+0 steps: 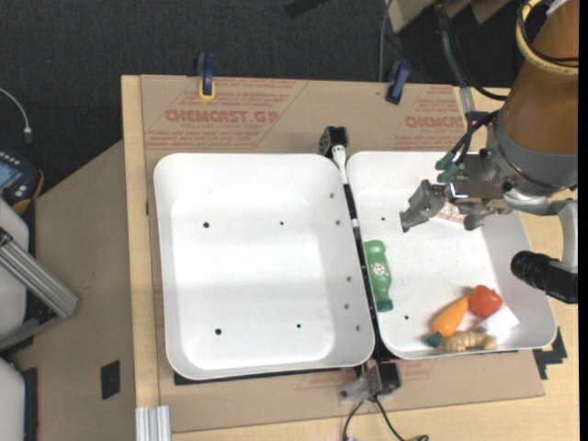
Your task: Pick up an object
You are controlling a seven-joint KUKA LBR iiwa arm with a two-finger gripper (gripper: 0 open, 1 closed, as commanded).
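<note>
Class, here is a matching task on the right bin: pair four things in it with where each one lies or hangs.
Things:
1. green bottle
2. carrot
3. red pepper
4. gripper

Places:
A. near the bin's front edge, left of the red pepper
B. over the bin's back half
C. along the bin's left wall
D. just right of the carrot

Pairs: 1-C, 2-A, 3-D, 4-B

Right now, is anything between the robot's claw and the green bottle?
No. In the camera view, just bare white bin floor separates the gripper from the green bottle.
</note>
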